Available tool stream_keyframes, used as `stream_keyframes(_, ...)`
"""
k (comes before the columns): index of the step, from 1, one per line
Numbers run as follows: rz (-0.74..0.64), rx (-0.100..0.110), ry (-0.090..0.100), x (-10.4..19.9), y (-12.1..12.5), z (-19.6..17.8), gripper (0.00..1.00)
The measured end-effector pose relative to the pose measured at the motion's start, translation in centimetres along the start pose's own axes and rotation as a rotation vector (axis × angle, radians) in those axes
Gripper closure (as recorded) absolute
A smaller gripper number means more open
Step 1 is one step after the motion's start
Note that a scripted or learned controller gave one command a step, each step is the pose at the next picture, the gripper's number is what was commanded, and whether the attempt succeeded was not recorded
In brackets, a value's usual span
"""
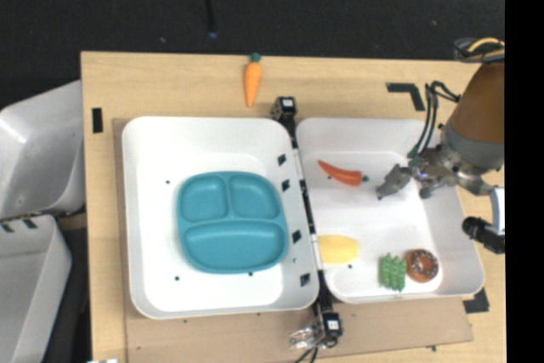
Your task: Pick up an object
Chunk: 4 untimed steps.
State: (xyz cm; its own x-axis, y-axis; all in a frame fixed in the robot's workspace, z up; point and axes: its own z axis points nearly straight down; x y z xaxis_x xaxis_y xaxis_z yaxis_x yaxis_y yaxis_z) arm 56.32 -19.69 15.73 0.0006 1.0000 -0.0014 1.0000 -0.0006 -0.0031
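Nowhere legible writing, gripper [406, 183] near chili [341, 173]

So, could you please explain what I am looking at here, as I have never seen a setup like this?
One camera looks down at a slant on a wooden bench with two shallow white bins. A grey robot arm with an orange band reaches in from the right; its gripper hangs over the right bin, holding nothing. That bin contains a red chili pepper, a yellow piece, a green item and a doughnut. The left bin holds a blue divided plate. A toy carrot lies on the bench beyond the bins.
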Motion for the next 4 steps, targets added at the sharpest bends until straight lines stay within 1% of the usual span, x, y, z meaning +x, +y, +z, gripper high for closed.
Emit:
stream_keyframes(1, 0.001, 0.000, 0.000, -0.1, -0.1, 5.3, 0.00)
stream_keyframes(2, 0.003, -0.007, -0.001, -0.2, 0.1, 3.9, 1.00)
stream_keyframes(3, 0.004, -0.009, -0.001, -0.2, -0.5, -0.8, 1.00)
stream_keyframes(4, -0.003, -0.009, -0.001, -0.8, 0.0, -5.4, 1.00)
